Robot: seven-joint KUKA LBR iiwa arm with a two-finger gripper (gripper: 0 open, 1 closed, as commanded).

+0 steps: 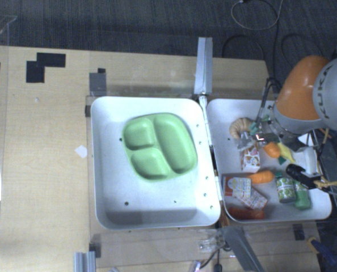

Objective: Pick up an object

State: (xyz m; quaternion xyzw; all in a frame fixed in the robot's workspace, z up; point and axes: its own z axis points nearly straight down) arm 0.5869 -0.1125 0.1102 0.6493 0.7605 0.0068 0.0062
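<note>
Two bins: in the right bin [326, 208], near edge, a snack packet [245, 191], a carrot [262, 177] and a small can [285, 188]. Farther back the gripper [253, 134] hangs low by a small carton [251, 158]; jaw state: cannot tell. Step: reaching. Next: descend squarely and close on one item.

Robotics lab setup. Grey KUKA arm w/ orange band [313, 92], pale wooden bench [38, 169] under it, loose black cables [259, 7] on dark carpet behind.
</note>
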